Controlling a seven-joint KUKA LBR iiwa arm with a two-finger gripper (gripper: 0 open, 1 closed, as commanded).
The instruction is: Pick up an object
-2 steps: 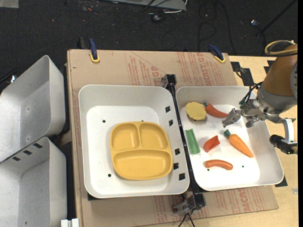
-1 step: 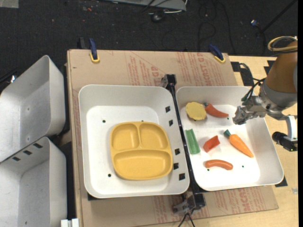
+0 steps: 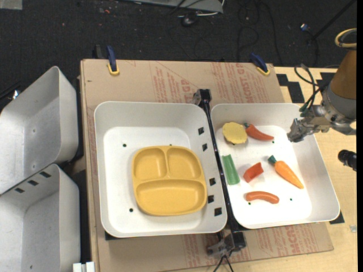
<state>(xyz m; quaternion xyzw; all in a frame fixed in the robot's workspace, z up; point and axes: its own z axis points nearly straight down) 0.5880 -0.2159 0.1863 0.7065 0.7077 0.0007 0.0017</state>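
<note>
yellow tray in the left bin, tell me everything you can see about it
The yellow tray is a rounded-square divided plate, plastic by its smooth matte look. Raised ridges split it into three compartments: two smaller ones at the far side and one wide one at the near side. It lies flat and right side up on the floor of the left bin, roughly centred and turned slightly askew. Nothing sits in its compartments, and it touches nothing but the bin floor.

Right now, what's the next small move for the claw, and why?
Probably move the claw in over the right bin and lower toward the carrot. It sits at the bin's far right rim, nothing between its fingers, and the carrot lies nearest with room around it.
</note>
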